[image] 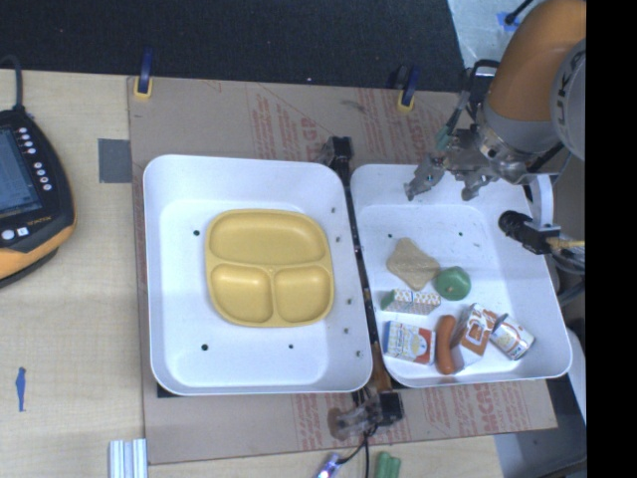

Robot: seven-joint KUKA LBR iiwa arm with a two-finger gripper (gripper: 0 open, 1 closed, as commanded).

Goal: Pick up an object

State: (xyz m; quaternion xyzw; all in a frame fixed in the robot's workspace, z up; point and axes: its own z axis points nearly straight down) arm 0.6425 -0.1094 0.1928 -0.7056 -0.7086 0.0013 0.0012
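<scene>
gripper (442,183): spread open, holding nothing, over right bin (528,366) far edge | bread slice (412,263), green ball (453,283) mid-bin

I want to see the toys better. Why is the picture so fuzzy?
In the camera view the whole frame is soft; the small items like the green ball lack crisp edges, the white bins look bright and washed out, and the yellow plate casts almost no shadow.

grey arm (557,88), orange band, dark metal gripper (443,189)
</scene>
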